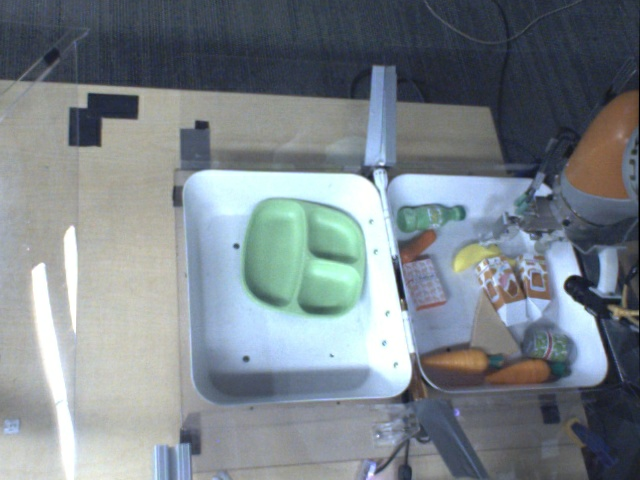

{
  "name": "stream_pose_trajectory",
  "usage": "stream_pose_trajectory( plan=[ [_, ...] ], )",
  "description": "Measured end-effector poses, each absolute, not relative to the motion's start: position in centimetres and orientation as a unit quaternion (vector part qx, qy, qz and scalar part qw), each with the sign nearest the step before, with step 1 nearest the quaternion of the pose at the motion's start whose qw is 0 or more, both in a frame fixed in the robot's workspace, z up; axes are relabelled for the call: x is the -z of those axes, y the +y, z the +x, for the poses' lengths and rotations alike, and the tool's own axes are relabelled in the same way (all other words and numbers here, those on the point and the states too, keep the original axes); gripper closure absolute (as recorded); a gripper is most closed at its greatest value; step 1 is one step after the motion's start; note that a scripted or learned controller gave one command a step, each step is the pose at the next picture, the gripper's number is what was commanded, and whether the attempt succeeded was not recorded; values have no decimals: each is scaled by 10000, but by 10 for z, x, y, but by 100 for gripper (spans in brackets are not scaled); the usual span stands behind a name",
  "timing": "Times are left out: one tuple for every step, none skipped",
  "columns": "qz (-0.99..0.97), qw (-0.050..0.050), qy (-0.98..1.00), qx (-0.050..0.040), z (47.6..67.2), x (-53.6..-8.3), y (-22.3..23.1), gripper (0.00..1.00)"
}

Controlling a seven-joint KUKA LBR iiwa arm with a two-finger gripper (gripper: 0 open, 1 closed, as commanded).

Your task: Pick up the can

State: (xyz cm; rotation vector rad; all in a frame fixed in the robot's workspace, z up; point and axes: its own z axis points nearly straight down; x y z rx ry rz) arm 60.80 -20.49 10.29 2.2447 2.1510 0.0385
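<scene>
Toward the near right corner of the right bin (452,310), the can (548,346) lies with a green label showing, close to the bin's right wall. The gripper (527,214) is at the far right part of the same bin, well apart from the can and farther back in the scene. Whether the gripper is spread or pressed together cannot be told, since its tip is a small dark and pale tangle under the wrist; nothing can be seen held in it. The arm (608,153) comes in from the right, its orange band above the bin's far right corner.

Between gripper and can lie orange-and-white snack packets (515,283). A banana (474,258) sits just left of the gripper. A green bottle (430,215) lies on its side along the far wall, with a small carrot (418,245) just near of it and a red-and-white card (425,283) nearer still. Two larger carrots (490,366) lie end to end along the near wall, the right one touching or almost touching the can.

The left bin (220,268) holds a green tray (303,255) with three compartments, set toward its far right part.
</scene>
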Motion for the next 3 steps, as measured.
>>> stream_pose_trajectory(
  plan=[
    [7558, 146, 6546, -88, 545, -97, -196, 0],
    [8306, 163, 5565, -132, 526, -97, -156, 0],
    [8548, 16, 5189, -15, 641, -86, -178, 0]
  ],
)
